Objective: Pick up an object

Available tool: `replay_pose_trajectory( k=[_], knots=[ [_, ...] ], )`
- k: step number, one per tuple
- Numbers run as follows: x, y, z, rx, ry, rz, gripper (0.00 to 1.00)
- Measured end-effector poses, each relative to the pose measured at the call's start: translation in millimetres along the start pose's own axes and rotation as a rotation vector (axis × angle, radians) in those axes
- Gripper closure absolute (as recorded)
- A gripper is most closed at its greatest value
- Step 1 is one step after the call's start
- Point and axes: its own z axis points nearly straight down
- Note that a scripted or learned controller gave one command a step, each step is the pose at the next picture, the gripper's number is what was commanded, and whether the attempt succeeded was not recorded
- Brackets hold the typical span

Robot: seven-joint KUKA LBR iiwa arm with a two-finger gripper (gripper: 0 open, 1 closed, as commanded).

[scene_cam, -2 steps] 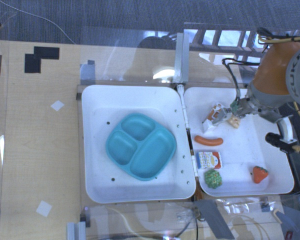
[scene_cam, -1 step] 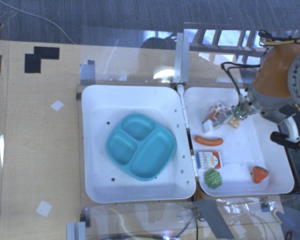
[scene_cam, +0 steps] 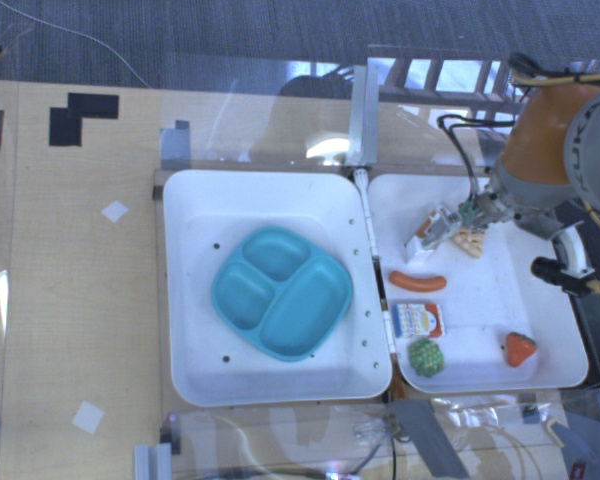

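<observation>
Camera view, upper right: gripper (scene_cam: 438, 230) low in right bin (scene_cam: 550, 368), finger state cannot be told; beige object (scene_cam: 470, 241) just beside it. Below: sausage (scene_cam: 417, 282), small packet (scene_cam: 418, 320) with unreadable print, broccoli (scene_cam: 426, 357) near front rim, strawberry (scene_cam: 520, 348) lower right. Open floor centre-right. Left bin (scene_cam: 190, 268): teal divided plate (scene_cam: 283, 292).

The arm (scene_cam: 580, 158) is a thick rounded grey tube with a broad orange band (scene_cam: 540, 138) above the wrist; black cables (scene_cam: 467, 148) loop off it, and a small silvery gripper (scene_cam: 438, 228) with greenish fittings caps its end
</observation>
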Motion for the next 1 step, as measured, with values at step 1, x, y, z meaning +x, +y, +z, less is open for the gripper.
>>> replay_pose_trajectory(
  k=[1],
  knots=[
    [20.1, -7.4, -2.0, -0.017, -0.017, -0.085, 0.0]
  ],
)
